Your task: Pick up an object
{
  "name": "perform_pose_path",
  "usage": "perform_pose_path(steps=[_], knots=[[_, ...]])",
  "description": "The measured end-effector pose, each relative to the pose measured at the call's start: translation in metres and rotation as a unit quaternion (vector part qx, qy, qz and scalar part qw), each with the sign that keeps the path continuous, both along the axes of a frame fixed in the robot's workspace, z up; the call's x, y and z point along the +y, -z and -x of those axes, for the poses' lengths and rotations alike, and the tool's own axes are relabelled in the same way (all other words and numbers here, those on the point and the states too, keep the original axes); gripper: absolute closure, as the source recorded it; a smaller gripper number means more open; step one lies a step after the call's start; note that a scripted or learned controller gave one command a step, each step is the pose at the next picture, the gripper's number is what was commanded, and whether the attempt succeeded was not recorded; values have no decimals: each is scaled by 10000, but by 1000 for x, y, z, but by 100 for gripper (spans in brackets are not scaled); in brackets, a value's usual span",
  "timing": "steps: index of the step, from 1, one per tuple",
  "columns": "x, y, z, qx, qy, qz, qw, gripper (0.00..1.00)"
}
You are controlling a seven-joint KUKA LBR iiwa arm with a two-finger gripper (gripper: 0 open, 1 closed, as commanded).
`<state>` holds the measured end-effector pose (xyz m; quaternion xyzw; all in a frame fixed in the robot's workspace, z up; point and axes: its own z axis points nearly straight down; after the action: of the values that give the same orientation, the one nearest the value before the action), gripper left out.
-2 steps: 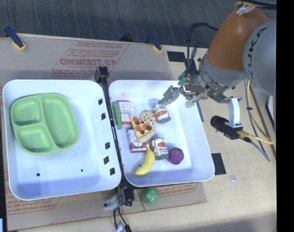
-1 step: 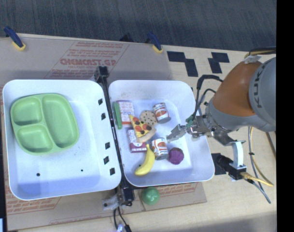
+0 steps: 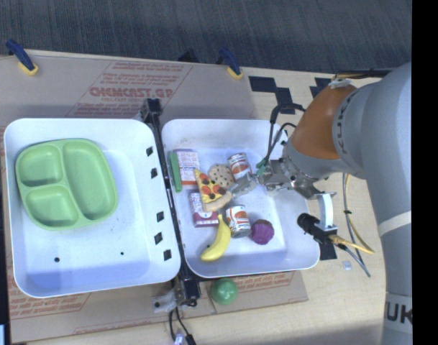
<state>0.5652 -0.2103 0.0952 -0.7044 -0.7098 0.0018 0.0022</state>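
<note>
Lying in the middle of the right bin [image 3: 298, 259] is a cluster of small play-food items. A pizza slice [image 3: 213, 189] with red dots rests beside a round brown cookie [image 3: 219, 172]; a small can [image 3: 239, 165] with a red and white label stands just beyond them, and a second can [image 3: 238, 220] stands nearer the front. A yellow banana [image 3: 217, 243] curves along the front of the cluster, touching or nearly touching that second can, with a purple round fruit [image 3: 262, 231] just to its right. Two small boxes, one upper box [image 3: 185, 161] and one lower box [image 3: 201, 210], lie on the cluster's left side, next to a green stick [image 3: 175, 171].

The hand [image 3: 253, 180] reaches in from the right, low over the bin near the first can and the cookie; whether it grips anything is not clear.

In the left bin [image 3: 75, 279] sits a green divided tray [image 3: 65, 182]. A green ball [image 3: 223, 291] lies on the bench [image 3: 118, 85] in front of the bins.
</note>
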Motion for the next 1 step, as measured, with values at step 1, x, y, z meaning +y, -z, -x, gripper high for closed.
perform_pose_path(steps=[1], knots=[[49, 3, -58, -15, -4, 4, 10000, 0]])
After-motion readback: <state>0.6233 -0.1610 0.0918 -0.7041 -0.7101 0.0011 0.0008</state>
